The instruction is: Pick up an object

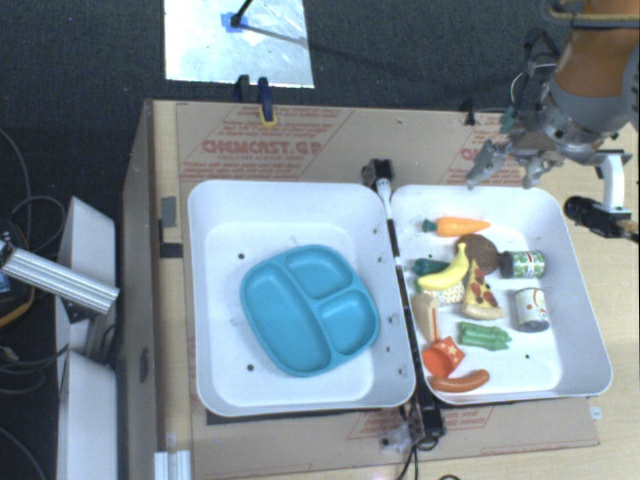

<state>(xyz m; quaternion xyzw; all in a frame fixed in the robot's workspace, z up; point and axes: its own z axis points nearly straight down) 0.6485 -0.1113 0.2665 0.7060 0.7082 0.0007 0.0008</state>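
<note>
Nearest the camera, a red sausage lies at the front of the right bin, behind it green beans, a pizza slice, a banana, two cans and a carrot. Left bin holds a blue divided plate. Above the right bin's far rim hovers the hand, fingers spread wide, holding nothing.

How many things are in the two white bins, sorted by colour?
Blue: 1, the divided plate
Orange or red: 3, carrot, small shovel, sausage
Yellow: 2, banana, pizza slice
Green: 3, can, pea pod, a dark green piece
Brown: 1
White: 1, cup
Total: 11
</note>
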